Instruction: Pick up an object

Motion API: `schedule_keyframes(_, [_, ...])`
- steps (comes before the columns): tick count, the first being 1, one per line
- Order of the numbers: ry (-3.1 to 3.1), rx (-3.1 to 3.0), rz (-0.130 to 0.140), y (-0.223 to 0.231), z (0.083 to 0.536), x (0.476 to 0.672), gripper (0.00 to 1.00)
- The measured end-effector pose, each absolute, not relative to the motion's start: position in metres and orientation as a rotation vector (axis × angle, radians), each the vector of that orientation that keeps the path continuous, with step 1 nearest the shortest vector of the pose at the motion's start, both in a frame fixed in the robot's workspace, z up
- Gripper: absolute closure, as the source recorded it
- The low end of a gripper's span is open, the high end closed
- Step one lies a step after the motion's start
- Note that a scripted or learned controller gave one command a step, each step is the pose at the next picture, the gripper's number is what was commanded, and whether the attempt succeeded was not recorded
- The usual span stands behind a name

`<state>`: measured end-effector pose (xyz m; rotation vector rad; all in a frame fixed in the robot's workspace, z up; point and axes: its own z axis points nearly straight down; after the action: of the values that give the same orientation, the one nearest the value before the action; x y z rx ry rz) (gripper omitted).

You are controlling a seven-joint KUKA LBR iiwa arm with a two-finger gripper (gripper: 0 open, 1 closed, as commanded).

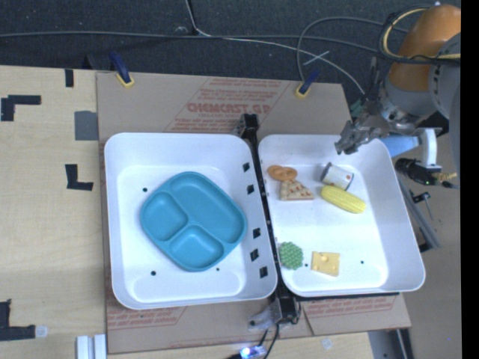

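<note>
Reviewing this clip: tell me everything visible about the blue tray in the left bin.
The blue tray is a rounded-corner divided plate that looks like smooth plastic, with three compartments: one large and two smaller. It lies flat and right side up, turned at a slant to the walls of the left bin, near the middle of the floor. Nothing sits in its compartments and nothing touches it but the bin floor. The gripper is far off, over the right bin.

Two white bins (pixel 120 200) lie below and left of the tool (pixel 349 142). One blue divided plate (pixel 192 220). One corn cob (pixel 343 199), one small can (pixel 337 175), one cracker (pixel 296 191), one pretzel (pixel 282 173), one broccoli floret (pixel 291 256), one cheese wedge (pixel 325 263).
</note>
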<state>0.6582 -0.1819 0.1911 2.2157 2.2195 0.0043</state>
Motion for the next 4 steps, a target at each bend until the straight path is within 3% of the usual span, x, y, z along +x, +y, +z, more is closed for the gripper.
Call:
schedule_keyframes(1, [2.222,2.218,0.002,-0.182,0.223,0.659,1.0])
schedule_keyframes(4, [2.231,2.216,-0.001,-0.008,0.204,0.647,1.0])
